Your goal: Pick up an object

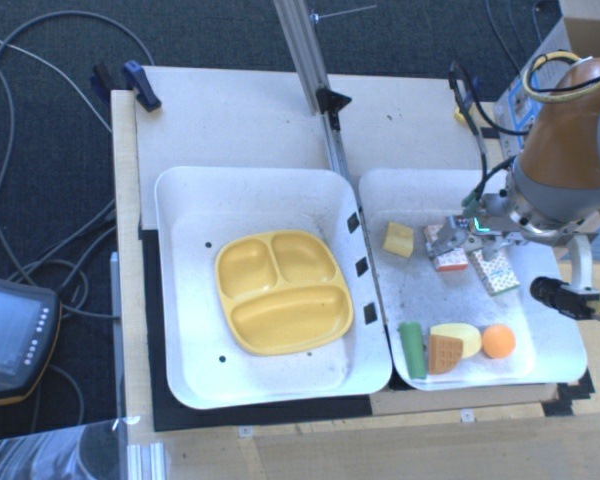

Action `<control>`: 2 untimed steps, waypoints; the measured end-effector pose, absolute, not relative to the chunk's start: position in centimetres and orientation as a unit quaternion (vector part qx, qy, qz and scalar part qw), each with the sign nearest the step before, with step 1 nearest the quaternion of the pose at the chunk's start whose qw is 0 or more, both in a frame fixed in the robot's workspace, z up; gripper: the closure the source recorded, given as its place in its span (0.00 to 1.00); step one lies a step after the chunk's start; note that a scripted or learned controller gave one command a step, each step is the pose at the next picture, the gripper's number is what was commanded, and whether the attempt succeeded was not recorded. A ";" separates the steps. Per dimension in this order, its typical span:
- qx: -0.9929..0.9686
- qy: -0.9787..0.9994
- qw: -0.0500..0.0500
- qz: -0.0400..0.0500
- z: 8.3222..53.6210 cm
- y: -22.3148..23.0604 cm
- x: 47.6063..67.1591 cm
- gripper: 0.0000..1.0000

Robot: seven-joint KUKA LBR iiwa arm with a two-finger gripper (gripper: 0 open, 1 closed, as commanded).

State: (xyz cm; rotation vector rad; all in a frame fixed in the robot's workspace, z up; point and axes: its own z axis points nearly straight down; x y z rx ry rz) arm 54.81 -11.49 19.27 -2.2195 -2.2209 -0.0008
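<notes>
The arm (565, 143) leans in from the right, wrist bent down over the right bin (570, 368), and the gripper (460, 236) sits low at a small red-and-white box (448, 251). Whether its fingers are clenched or released, I cannot tell. A patterned packet (494, 270) lies just beside it, a yellow cube (399, 239) to its left. The left bin (180, 268) holds a yellow divided plate (283, 291).
</notes>
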 end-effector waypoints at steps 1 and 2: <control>-0.707 -0.707 0.003 0.002 14.9 -11.1 54.2 0.00; -0.707 -0.707 0.004 0.002 9.6 -11.0 54.1 0.00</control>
